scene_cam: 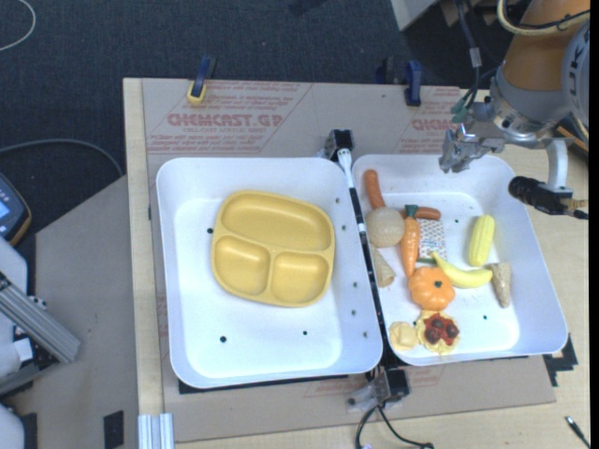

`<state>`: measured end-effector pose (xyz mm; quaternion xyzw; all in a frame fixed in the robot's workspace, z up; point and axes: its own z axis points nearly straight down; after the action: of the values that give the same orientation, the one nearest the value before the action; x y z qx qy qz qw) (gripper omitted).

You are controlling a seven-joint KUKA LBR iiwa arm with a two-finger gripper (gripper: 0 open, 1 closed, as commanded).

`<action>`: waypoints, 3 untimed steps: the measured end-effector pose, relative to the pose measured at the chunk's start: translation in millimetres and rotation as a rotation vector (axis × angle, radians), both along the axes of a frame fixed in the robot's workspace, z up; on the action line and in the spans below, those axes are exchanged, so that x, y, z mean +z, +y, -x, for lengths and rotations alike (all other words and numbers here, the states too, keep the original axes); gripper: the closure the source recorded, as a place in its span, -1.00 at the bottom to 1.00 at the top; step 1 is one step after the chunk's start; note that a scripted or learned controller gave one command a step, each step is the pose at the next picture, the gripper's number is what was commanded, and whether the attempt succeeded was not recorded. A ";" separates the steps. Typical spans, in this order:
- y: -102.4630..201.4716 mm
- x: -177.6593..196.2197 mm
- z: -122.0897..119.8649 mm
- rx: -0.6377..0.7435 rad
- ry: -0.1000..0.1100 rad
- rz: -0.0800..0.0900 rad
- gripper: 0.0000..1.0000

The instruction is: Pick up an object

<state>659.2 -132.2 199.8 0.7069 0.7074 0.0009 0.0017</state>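
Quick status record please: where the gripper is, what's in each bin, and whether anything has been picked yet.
gripper: above the far rim of the right bin, nothing seen in it
left bin: yellow divided plate
right bin: toy food, including hot dog, carrot, corn cob, banana, small pumpkin
pick: not yet done, all items lie in the bin
nearest item to gripper: hot dog or corn cob, hard to tell

The desk (281,110) is a brown board with red words on it, and two white bins sit on it side by side, the left bin (187,279) touching the right bin (533,297).
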 end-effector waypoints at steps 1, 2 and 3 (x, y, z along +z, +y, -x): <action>0.0 25.8 -0.7 0.001 0.000 0.000 1.00; 38.5 33.8 29.1 0.001 0.007 -0.002 1.00; 53.4 28.3 44.6 0.000 0.006 -0.002 1.00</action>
<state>614.6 -78.8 228.1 0.7068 0.7074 -0.0007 -0.0011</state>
